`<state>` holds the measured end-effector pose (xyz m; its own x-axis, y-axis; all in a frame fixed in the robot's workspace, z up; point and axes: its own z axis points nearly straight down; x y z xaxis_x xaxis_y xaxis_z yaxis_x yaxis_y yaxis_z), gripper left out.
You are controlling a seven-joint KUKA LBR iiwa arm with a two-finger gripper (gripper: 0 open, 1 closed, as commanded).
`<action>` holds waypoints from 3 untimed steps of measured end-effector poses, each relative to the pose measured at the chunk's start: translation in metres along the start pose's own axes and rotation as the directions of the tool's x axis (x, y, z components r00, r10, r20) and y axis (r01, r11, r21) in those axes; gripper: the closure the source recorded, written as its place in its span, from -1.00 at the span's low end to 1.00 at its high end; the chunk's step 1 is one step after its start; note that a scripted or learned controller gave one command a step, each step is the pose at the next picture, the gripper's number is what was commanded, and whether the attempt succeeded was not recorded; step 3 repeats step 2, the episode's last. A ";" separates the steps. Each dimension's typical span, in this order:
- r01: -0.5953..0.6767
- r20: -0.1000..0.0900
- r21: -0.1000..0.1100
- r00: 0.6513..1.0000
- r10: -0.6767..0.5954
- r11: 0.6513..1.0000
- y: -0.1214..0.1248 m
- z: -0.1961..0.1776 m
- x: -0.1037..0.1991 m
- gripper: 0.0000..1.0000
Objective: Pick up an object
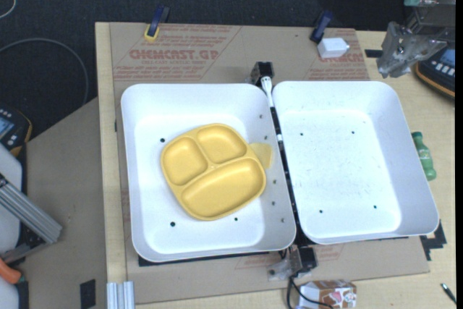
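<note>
We see a flat brown cardboard-covered table point(217, 47) carrying two shallow white plastic bins side by side. The left bin point(137, 155) and the right bin point(391, 148) touch along their inner rims, where a thin black strip runs between them.

In the left bin lies a yellow plastic divided plate point(213, 171) with three compartments: two smaller ones on its far side and one large one on its near side. It rests flat on the bin floor, roughly central, turned at a slight angle. A small pale yellow piece point(262, 153) peeks out from under its right edge, just beside the bin's right wall.

At the far right, beyond the right bin's far corner, we see the robot's metallic grey gripper point(402, 54), well apart from the plate and off both bins. We cannot tell how it is set.

A small white block point(333, 48) sits on the table at the far edge, and a green marker-like object point(424, 155) lies just beside the right bin's right rim.
</note>
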<state>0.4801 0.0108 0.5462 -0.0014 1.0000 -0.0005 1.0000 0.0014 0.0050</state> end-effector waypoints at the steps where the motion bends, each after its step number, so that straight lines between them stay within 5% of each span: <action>1: -0.001 0.001 0.021 1.000 0.001 1.000 -0.003 0.132 0.016 1.00; 2: 0.007 -0.003 0.000 1.000 -0.007 1.000 -0.001 0.104 0.091 1.00; 3: 0.007 -0.003 0.000 1.000 -0.007 1.000 -0.001 0.104 0.091 1.00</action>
